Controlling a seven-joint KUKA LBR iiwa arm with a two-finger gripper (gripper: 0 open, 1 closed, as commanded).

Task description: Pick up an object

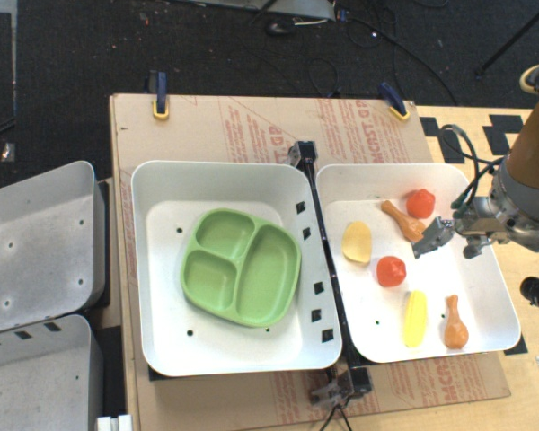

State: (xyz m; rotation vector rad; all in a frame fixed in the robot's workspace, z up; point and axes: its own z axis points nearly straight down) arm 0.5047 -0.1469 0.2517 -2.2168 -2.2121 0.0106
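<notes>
While the end effector hovers beside a drumstick, nothing is grasped.
Finger spacing: cannot tell. Next comes descending squarely onto one toy.

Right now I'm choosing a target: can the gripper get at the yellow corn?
Probably yes. The corn lies by itself in the right bin, nothing on it, and the gripper hovers just above-right.

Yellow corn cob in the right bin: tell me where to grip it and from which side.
Grip the long yellow corn cob across its narrow middle, coming straight down from above. It lies flat and nearly upright in the view, apart from the red tomato and orange drumstick, so fingers probably fit on both long sides.
</notes>
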